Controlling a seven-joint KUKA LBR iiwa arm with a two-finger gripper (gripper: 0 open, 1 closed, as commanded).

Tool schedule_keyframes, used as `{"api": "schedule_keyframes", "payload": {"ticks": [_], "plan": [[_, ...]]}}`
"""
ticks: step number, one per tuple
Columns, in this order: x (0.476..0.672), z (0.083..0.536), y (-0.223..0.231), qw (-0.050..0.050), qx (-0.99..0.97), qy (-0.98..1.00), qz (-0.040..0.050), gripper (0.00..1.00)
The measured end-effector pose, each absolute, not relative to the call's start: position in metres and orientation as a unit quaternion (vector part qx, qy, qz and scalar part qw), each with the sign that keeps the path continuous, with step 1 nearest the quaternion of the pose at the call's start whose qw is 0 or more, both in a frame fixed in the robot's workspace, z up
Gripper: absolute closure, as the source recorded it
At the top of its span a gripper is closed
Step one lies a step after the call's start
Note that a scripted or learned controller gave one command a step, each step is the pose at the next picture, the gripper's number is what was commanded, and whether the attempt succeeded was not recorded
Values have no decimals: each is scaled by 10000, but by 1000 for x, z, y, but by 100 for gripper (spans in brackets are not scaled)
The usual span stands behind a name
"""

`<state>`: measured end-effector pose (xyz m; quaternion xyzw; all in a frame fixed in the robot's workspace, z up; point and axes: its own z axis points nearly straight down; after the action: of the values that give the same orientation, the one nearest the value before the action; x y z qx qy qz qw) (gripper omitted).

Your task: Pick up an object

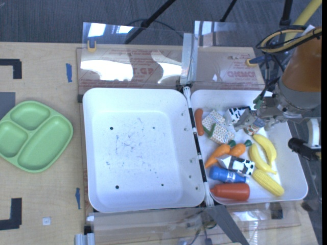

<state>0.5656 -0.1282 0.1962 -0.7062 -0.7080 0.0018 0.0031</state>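
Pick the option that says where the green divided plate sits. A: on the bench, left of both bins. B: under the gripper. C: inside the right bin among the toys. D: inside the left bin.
A: the green divided plate lies on the wooden bench, outside and to the left of the left bin.
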Motion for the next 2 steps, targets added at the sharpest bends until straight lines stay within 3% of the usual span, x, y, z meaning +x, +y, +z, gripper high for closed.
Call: {"api": "schedule_keyframes", "payload": {"ticks": [1,2], "plan": [[614,134,-180,-85,-6455,-7637,-20,0],[610,130,-182,-144,-6316,-7751,-51,0]]}}
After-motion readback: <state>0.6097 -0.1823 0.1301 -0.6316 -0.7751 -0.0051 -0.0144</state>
